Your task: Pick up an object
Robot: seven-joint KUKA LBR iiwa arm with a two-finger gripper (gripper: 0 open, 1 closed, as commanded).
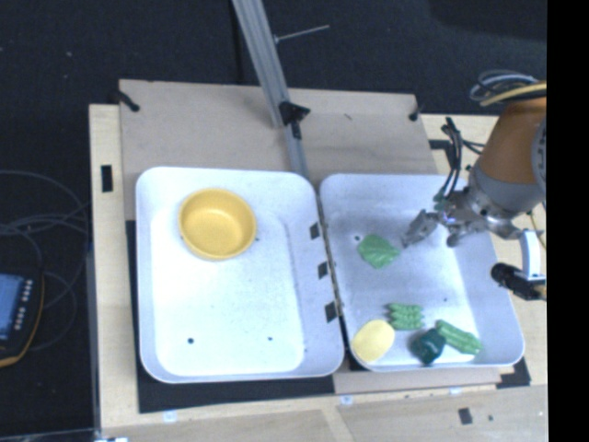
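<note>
A pale wooden bench [110,247] sits on a dark floor, and on it lie two shallow white bins side by side. The left bin [230,339] carries one thing, a round yellow bowl [218,223], set toward its far left corner, mouth up.

Over to the right bin [488,284], where five small items are scattered. Nearest the middle is a green leafy piece [377,250], roughly oval, its long axis running slantwise from upper left to lower right. Along the near edge there's a cluster: one yellow lemon-shaped lump [373,340] at the near left corner, one small bumpy green piece [405,317] just behind and to its right, lying more or less left to right, then one dark green chunk [428,346], and just beside that a lighter green long piece [458,337] pointing from upper left down to lower right.

The grey arm with its orange band [511,150] comes in from the right, and the gripper [434,232] hangs over the far right part of the right bin. Its two fingers are spread apart, one reaching left toward the leafy piece, the other nearer the wrist, nothing between them. The left fingertip [410,235] is near the leafy piece but apart from it.

A grey metal rail [262,49] slants down from the top to the seam between the two bins.
</note>
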